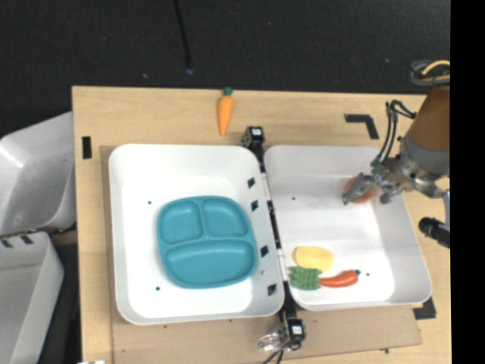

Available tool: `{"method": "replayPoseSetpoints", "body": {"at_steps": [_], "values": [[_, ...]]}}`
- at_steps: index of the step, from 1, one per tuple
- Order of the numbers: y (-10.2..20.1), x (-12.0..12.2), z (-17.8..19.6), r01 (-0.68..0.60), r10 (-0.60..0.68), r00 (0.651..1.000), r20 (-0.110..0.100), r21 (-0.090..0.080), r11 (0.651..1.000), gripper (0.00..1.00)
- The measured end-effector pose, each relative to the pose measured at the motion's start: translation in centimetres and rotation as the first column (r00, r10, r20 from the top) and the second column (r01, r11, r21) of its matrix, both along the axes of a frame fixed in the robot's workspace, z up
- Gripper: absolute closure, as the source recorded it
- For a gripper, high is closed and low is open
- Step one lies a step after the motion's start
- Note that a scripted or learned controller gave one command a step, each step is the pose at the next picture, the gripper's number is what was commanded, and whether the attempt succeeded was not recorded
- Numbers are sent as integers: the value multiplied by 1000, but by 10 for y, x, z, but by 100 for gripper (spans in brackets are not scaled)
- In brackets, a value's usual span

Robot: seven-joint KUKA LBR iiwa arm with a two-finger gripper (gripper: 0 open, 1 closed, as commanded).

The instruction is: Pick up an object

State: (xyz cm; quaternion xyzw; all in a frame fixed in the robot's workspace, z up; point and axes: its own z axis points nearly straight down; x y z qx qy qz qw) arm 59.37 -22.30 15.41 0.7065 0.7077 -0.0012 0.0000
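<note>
Reaching in from three o'clock, the pincer (367,190) hangs low over the upper part of the right bin (394,283), its grey fingers spread apart. Between them shows a small orange-red object (361,189), too blurred to name; whether the fingers actually press on it cannot be told. Above the wrist sits the orange band (432,123), with cables looping at about twelve o'clock from it.

Toward six o'clock in the same bin lie a yellow piece (314,258), a green piece (304,278) touching it below, and a red pepper (339,279) just beside the green one at three o'clock.

Filling the middle of the left bin (132,203) is a blue divided plate (205,241). On the bare bench (151,112), at twelve o'clock from that bin, rests a toy carrot (225,112).

No readable writing or brand shows anywhere.
</note>
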Motion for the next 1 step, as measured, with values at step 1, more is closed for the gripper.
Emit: {"method": "replayPoseSetpoints", "body": {"at_steps": [1], "values": [[-1,-1,-52,1,-1,1000,-1,0,1000,0]]}}
